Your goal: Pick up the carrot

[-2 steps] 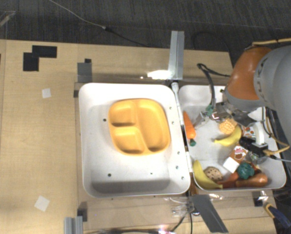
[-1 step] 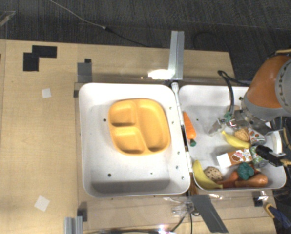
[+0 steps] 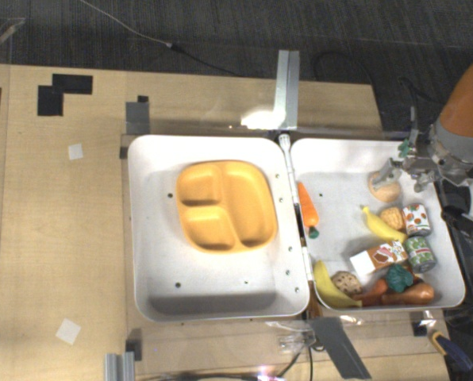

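Observation:
The carrot [image 3: 305, 205] is orange with a green stub at its near end. It lies lengthwise along the left wall of the right bin [image 3: 340, 161], apart from the other toys. My gripper [image 3: 408, 176] hangs at the bin's far right, well to the right of the carrot and just beside a tan bread roll [image 3: 384, 187]. Its fingers stand open with nothing between them.
The left bin [image 3: 153, 213] holds a yellow divided plate [image 3: 222, 205]. Crowding the right bin's near right corner are two bananas [image 3: 382, 225] [image 3: 332, 286], two small cans [image 3: 417, 219], a box [image 3: 379, 258], a cookie [image 3: 346, 281] and other toy food.

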Controlling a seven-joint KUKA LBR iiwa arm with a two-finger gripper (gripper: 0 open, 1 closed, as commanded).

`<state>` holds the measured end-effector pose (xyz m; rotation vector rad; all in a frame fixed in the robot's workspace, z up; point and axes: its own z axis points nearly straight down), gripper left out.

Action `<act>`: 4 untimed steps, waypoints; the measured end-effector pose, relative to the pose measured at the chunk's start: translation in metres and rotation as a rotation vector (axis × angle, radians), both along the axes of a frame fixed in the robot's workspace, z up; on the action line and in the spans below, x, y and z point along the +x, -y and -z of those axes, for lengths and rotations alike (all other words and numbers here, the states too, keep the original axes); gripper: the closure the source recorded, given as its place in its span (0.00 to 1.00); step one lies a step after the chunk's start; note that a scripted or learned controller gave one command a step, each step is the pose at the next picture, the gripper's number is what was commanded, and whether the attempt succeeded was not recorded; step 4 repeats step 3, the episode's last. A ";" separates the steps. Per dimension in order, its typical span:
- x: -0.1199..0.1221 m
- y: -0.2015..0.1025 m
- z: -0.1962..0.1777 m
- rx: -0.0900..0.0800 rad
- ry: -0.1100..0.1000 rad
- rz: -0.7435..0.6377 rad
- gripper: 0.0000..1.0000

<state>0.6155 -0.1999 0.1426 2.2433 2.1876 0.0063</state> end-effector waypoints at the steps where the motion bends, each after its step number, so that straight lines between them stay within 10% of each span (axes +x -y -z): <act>1: 0.018 -0.050 0.048 -0.003 0.004 -0.151 0.00; 2: -0.009 0.005 0.053 0.001 0.003 -0.096 0.00; 3: 0.013 -0.077 0.055 0.005 -0.001 -0.094 0.00; 4: 0.013 -0.077 0.055 0.005 -0.001 -0.094 0.00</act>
